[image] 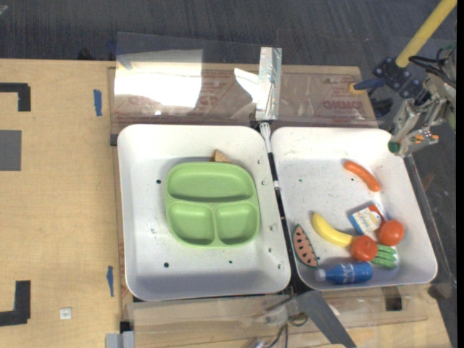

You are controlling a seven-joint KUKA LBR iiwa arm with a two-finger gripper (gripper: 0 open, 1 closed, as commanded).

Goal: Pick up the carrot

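The gripper [410, 132] hangs above the back right corner of the right bin [319, 145], just outside its rim. Whether it is open or closed cannot be told from this view. No object is seen in its grasp.

The carrot [361, 174] is judged to be the long orange piece in the back half of the right bin. It lies flat and slanted on bare floor, apart from the other items and near the gripper.

Possible faults from this position:

1. Wrong target. A round orange-red piece [364, 248] lies at the front of the bin, touching a green piece [388, 258]. Together they can be mistaken for a carrot with leaves. A tomato [392, 231] of similar colour lies just beside them.
2. Misaligned closure. The carrot lies at a slant. If the gripper closes along its length and not across it, the carrot is likely to roll or slip out.
3. Off-centre descent. The carrot is narrow and smooth. A descent to one side is likely to push it across the bin floor instead of trapping it.
4. Rim contact. The gripper is close to the bin's right wall. A low approach path could strike the rim and shift the bin.
5. Shallow grasp. Closing too high above the floor could catch only the top of the carrot, and it could drop during the lift.

The banana [330, 230] and small carton [365, 217] lie well forward of the carrot and are unlikely to interfere.
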